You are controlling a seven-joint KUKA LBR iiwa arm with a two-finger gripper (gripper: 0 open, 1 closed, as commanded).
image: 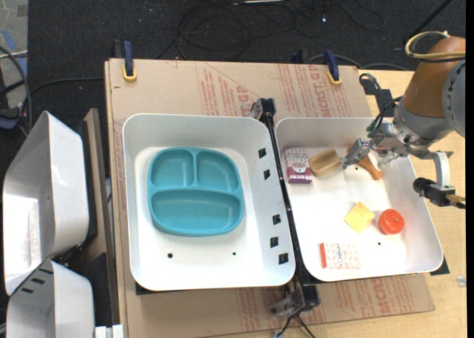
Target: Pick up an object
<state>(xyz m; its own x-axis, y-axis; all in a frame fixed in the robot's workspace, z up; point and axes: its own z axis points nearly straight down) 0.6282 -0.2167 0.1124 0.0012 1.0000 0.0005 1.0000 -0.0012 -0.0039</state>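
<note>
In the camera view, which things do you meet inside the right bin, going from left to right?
Small maroon carton → tan block → yellow piece → orange round object. The flat red-and-white packet overlaps in order, so I omit it.

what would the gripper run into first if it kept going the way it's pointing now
The gripper points toward the view's left, low over the right bin. First in that line is probably the tan block, with the small maroon box just beyond it. The gripper's height above them is unclear.
</note>
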